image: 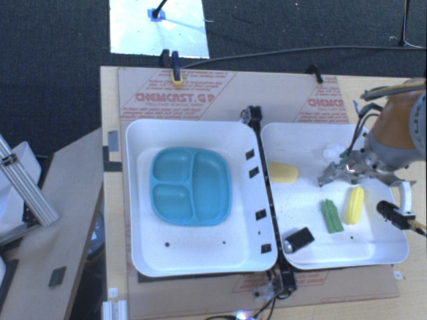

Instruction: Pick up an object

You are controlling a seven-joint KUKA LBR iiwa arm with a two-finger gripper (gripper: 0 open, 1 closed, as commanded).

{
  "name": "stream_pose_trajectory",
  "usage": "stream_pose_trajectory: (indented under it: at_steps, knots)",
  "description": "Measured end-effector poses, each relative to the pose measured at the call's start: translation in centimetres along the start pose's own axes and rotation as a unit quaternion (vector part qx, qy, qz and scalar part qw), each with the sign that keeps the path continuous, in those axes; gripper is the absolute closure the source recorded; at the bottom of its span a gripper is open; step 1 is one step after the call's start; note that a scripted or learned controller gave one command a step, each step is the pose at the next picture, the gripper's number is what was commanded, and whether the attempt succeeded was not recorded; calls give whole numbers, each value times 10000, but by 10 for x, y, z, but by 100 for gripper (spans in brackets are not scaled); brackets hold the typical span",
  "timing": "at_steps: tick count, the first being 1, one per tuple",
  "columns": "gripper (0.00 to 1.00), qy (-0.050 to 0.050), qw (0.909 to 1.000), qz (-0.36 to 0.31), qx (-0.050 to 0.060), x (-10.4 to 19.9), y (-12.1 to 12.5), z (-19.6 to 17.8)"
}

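I see two shallow white plastic bins side by side on the bench. The left bin [143, 179] holds a turquoise plastic tray with three compartments [191, 185], lying flat near its centre.

The right bin [373, 249] holds the loose items. A pale yellow rounded object [283, 173] lies at about nine o'clock from the bin's centre, close to the shared divider. A green ridged elongated object [331, 215] lies at about six o'clock from centre, and a yellow corn-cob-shaped toy [354, 205] lies just beside it on its three o'clock side, not touching as far as I can judge. A small black rectangular block [298, 239] sits at about seven o'clock, near the bin's corner.

The grey arm with an orange band enters from three o'clock. Its gripper [340, 171] hangs over the right bin, at roughly twelve o'clock from the green object and the corn toy. I cannot tell how the gripper is set, and I see nothing held.
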State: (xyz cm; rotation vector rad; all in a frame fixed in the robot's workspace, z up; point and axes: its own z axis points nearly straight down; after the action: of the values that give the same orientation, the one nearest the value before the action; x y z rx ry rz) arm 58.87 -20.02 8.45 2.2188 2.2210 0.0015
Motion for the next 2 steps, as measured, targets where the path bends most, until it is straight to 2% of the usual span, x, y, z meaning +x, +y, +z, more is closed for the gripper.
stream_pose_trajectory:
  at_steps: [1,2]
  knots:
    - [100,-5,10000,-1,-14,0,1,-11]
    - [100,-1,10000,6,-8,0,-4,-56]
